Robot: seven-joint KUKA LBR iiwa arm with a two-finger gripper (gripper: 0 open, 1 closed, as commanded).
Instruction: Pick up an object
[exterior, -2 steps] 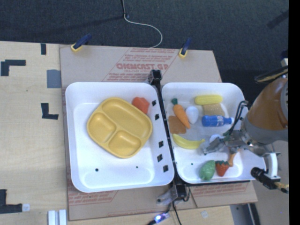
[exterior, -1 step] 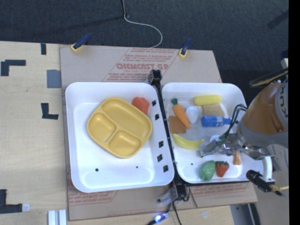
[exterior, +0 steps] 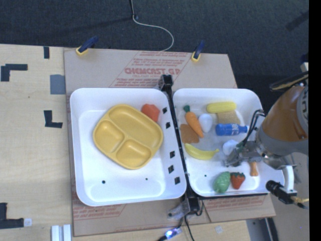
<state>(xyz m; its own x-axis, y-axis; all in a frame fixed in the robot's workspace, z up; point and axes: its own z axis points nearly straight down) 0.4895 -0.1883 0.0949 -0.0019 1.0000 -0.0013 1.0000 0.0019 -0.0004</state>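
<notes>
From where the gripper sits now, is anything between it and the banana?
Nothing visible. The gripper is low in the right bin, just right of the banana. The white object sits above that line, the strawberry below it.

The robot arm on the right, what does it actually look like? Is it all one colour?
No. The arm is a thick, rounded tube: a broad orange band above a grey wrist section. At its end sits a small dark metal gripper, with thin black cables looping beside it. A white bracket with a black knob sticks out below.
</notes>
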